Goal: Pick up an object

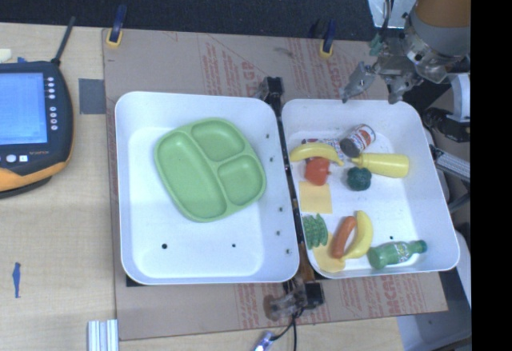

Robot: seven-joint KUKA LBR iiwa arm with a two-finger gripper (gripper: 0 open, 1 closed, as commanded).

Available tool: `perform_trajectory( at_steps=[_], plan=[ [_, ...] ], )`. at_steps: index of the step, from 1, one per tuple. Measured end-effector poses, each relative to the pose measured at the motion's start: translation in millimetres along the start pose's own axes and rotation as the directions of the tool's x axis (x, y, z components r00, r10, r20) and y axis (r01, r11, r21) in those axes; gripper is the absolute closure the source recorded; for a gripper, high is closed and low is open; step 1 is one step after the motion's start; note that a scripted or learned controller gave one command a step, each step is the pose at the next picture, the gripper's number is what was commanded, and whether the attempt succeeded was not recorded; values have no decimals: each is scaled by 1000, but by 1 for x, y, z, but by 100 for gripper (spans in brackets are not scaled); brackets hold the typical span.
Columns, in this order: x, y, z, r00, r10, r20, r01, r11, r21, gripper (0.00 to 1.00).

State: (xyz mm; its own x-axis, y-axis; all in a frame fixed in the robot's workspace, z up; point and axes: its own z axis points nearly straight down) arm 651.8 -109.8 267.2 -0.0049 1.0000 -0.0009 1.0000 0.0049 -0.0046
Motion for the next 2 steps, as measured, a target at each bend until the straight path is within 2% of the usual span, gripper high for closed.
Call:
perform_trajectory(
  at_steps=[1, 2],
  plan=[
    [-12, -43, 101, 1000, 0, 0, 0, 1000, 3, 0],
    [-37, 4, 176, 1000, 1, 2, -1, 1000, 2, 0]
  ],
)
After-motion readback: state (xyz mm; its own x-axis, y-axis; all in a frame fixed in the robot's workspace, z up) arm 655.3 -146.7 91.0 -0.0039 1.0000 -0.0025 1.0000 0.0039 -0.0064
